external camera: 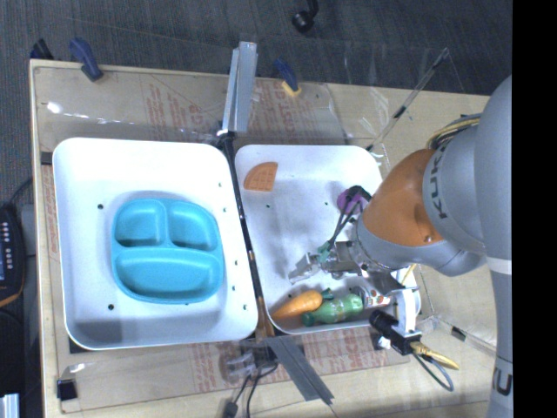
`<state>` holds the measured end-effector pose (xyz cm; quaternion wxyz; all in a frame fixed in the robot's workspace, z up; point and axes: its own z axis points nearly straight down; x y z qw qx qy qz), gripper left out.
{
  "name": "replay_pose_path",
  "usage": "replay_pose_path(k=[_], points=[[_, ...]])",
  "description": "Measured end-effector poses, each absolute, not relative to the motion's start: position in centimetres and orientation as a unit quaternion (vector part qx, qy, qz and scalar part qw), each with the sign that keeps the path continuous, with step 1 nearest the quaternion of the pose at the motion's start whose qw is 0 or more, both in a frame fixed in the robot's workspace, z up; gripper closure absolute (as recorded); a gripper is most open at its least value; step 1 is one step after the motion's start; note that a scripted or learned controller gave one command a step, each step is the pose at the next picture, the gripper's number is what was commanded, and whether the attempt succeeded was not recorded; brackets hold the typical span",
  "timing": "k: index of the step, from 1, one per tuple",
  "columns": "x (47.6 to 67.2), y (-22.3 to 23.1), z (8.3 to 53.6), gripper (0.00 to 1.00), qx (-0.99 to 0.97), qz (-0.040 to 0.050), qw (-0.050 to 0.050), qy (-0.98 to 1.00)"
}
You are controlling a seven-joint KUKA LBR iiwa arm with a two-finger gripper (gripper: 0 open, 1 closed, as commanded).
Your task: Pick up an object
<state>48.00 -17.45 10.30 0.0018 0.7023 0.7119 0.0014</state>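
Now the gripper (305, 266) hovers at seven o'clock in the right bin (296, 159), finger state unclear; best drop squarely over the carrot (298, 304) before closing.

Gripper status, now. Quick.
Gripper: low in the right bin, just above the carrot and the green bottle. Open, shut or holding something: cannot be told from this view.
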Motion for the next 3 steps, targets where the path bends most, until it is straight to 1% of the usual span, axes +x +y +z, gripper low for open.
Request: replay_pose_path(k=[1, 2, 3], points=[[51.4, -12.8, 9.1, 0.00, 0.703, -0.0005, -0.001, 0.711], [54.9, -14.8, 9.1, 0.00, 0.704, -0.0004, -0.002, 0.711], [47.8, -15.3, 9.5, 0.00, 0.704, 0.0005, 0.000, 0.710]])
